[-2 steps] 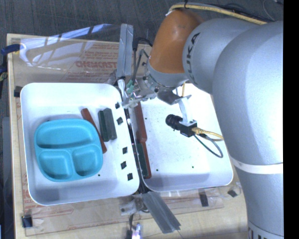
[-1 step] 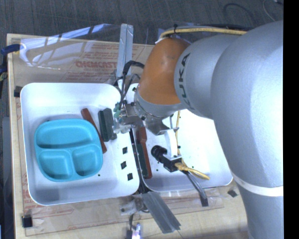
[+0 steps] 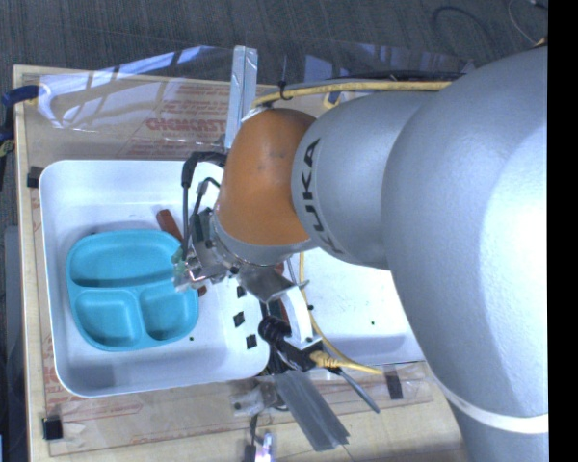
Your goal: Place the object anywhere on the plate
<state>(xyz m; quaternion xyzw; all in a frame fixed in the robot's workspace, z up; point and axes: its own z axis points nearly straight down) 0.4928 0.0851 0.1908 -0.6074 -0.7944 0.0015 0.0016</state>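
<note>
- Camera view, left bin (image 3: 53, 258): shallow, white, rounded corners. It carries a blue plate (image 3: 125, 287) with three compartments, one long one at the far side and two smaller ones at the near side. All three compartments look bare.
- Object (image 3: 170, 222): a small reddish-brown piece lies on the bin floor just beyond the plate's far right corner, partly hidden by the arm. Its exact shape cannot be told.
- Gripper (image 3: 188, 272): it sits at the plate's right edge, under the orange band (image 3: 260, 186). Whether its fingers are wide, narrow or holding anything cannot be told; the wrist hides them.
- Right bin (image 3: 366, 320): white; the grey arm (image 3: 433, 210) covers most of it.
- Open room: bare bin floor runs along the plate's left and near sides; the right side is crowded by the wrist.
- Desk (image 3: 96, 104): clear plastic sheeting lies along the far edge.
</note>
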